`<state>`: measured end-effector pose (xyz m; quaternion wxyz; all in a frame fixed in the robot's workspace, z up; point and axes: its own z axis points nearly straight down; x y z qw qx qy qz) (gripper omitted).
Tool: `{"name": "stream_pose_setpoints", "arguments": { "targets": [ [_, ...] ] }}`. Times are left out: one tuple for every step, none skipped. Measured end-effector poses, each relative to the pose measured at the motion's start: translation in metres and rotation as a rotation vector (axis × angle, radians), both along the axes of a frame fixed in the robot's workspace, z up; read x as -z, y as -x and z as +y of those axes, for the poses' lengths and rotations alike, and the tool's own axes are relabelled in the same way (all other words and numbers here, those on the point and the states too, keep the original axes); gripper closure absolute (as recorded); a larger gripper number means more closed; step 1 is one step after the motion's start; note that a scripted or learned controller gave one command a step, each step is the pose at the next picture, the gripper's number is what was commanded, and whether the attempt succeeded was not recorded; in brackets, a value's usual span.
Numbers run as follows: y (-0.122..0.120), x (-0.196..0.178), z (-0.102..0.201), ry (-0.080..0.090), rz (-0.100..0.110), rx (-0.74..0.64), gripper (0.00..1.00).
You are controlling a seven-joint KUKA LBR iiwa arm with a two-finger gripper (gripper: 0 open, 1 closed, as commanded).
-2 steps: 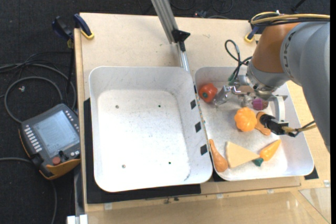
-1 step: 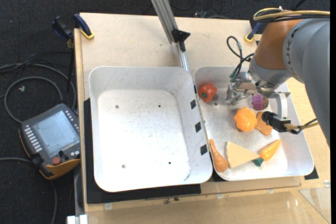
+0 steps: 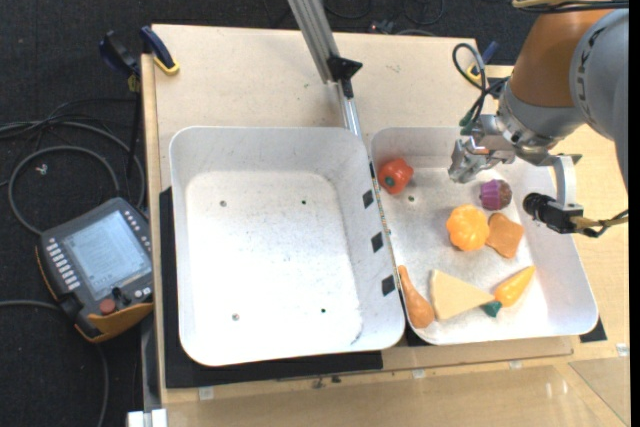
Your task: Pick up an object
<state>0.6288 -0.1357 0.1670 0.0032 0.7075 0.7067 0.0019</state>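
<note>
The right bin (image 3: 560,313) holds several toy foods: a red tomato (image 3: 395,175), a purple piece (image 3: 494,194), a yellow pepper (image 3: 466,228), an orange chunk (image 3: 505,236), a pale cheese wedge (image 3: 458,295), an orange carrot (image 3: 514,286) and a longer orange piece (image 3: 416,298) by the bin's left wall. My gripper (image 3: 463,169) hangs over the back of this bin, just left of the purple piece and right of the tomato. Nothing shows between its fingers.
The left bin (image 3: 200,315) lies beside the right one. A slanted metal pole (image 3: 305,0) runs from the top down to the gap between the bins. A teach pendant (image 3: 97,260) rests on the floor at the left.
</note>
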Motion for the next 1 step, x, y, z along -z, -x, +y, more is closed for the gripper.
{"name": "stream_pose_setpoints", "arguments": {
  "targets": [
    [-0.01, -0.0503, 0.0056, 0.0, -0.001, -0.005, 1.0]
  ]
}}
